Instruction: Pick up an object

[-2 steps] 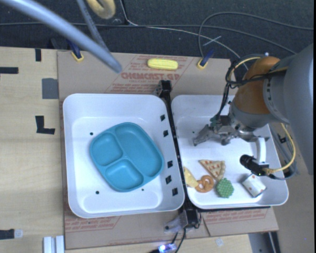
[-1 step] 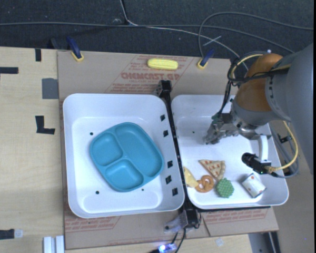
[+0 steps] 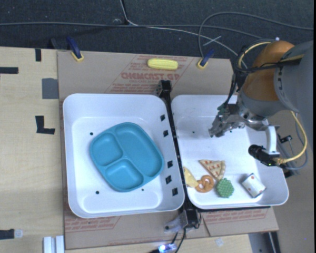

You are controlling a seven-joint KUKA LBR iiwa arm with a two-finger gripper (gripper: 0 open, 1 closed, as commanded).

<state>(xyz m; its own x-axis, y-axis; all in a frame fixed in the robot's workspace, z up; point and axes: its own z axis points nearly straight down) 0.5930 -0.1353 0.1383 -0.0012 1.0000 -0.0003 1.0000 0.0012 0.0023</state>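
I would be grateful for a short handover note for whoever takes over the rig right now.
Gripper: hanging over the right bin, above its bare upper part, holding nothing that I can see.
Things: a waffle slice, pretzel, green broccoli piece and small white can lie along the right bin's near side. A blue divided plate sits in the left bin.
Done: nothing picked.
Left: choose one, grasp, lift.

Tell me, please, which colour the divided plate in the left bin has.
The plate is light blue, clear in the camera view from above.
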